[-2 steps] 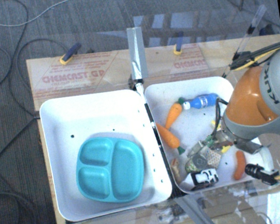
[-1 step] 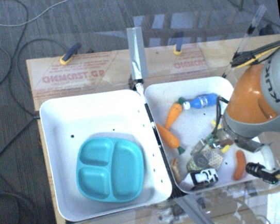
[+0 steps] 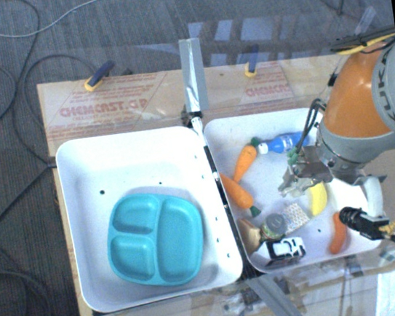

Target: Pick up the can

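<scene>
- Small grey metal can (image 3: 275,222), seen end-on with its round top up, lying in the right white bin (image 3: 224,179) near the bin's front wall, unheld and apart from the gripper.
- Two-finger gripper (image 3: 294,180) hanging over the middle of the right bin, up and to the right of the can; whether open or closed: cannot tell from this angle.
- Nothing seen between the gripper's tips.
- Grey arm with orange band (image 3: 355,104) reaching in from the right, covering the right bin's far right part.
- Yellow banana-shaped toy (image 3: 318,199) just below and right of the gripper.
- Pale mesh-patterned packet (image 3: 294,215) just right of the can, touching or nearly so.
- Black and white boxy toy (image 3: 285,248) just in front of the can, against the front wall.
- Clear plastic bottle with blue label and green cap (image 3: 278,144) lying on its side toward the bin's back.
- Orange carrot toy (image 3: 243,160) left of the bottle; second orange carrot toy (image 3: 236,192) along the left wall.
- Red-orange sausage-shaped toy (image 3: 336,234) at the front right.
- Left white bin (image 3: 81,164) beside it, bearing a turquoise divided plastic tray (image 3: 156,238).
</scene>
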